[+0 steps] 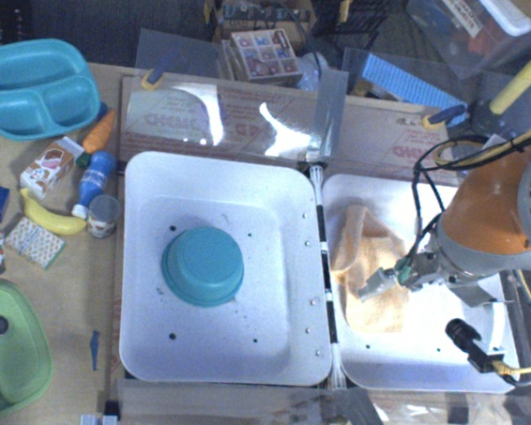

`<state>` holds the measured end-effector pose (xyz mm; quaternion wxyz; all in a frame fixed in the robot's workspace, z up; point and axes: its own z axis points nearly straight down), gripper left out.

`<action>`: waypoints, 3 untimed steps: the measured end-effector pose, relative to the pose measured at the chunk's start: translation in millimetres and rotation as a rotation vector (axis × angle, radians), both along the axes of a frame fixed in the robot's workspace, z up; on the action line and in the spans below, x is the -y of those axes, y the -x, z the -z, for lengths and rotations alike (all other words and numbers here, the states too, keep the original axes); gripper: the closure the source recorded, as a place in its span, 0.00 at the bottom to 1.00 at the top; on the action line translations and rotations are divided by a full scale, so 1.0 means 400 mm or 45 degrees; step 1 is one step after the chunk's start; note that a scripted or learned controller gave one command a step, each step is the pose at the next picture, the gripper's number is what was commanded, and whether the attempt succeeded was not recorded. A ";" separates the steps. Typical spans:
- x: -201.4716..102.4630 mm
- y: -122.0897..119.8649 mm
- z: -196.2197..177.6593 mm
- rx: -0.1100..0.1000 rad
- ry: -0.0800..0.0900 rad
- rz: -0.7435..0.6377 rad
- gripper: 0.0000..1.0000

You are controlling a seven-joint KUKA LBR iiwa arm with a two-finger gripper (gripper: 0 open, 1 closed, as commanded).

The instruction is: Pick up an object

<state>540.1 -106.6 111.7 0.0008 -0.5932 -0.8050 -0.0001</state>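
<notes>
Gripper (382,283) low over the cloth (366,265) in the right bin (419,365), touching or just above it; cannot tell jaw state. Teal bowl (204,265) upside down mid left bin (144,203). Banana (50,213) left of the bins.
</notes>
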 end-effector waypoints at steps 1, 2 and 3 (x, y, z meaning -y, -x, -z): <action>0.028 -0.029 0.052 0.015 0.000 0.137 0.00; 0.035 -0.032 0.023 0.024 0.001 0.144 1.00; 0.035 -0.032 0.023 0.024 0.002 0.145 0.00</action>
